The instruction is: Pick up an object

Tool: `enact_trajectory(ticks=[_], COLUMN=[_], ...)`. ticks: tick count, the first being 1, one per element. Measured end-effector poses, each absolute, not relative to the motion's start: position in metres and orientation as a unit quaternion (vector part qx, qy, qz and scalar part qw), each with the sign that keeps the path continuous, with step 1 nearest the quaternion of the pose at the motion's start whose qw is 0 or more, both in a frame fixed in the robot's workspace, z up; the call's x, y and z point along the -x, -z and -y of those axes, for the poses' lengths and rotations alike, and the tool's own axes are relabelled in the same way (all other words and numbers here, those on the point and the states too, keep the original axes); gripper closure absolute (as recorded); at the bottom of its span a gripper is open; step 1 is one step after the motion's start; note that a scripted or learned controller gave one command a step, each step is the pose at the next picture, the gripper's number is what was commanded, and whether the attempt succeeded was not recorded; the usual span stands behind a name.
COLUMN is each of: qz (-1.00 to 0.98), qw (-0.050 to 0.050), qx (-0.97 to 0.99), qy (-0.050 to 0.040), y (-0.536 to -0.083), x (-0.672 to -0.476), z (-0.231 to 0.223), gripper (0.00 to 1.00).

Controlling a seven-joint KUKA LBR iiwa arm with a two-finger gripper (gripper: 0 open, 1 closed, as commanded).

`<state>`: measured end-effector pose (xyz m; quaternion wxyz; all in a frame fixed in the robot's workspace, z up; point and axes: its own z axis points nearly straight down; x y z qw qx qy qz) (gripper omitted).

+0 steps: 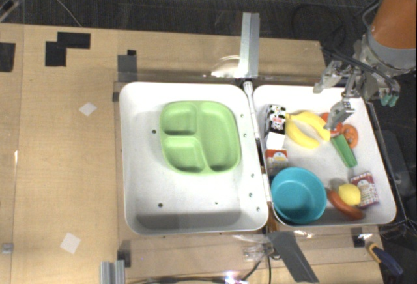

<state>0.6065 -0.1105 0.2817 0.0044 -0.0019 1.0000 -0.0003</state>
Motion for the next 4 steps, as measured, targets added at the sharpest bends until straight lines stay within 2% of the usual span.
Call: enact_trajectory(ticks=[1,2,3,4], qz=[-1.0,-0.999,-0.999,-0.998], qw=[0.0,0.012,0.03,0.006], qx=[0.025,0.036,-0.014,-0.061], qy=[-0.0002,0.0034,0.005,0.0007], y=[-0.179,-0.114,-0.109,-0.089], x=[-0.609,-0.613,-0.599,-0.569], z=[0.167,0.207,0.205,0.204], gripper=[0.0,0.0,0.0,0.0])
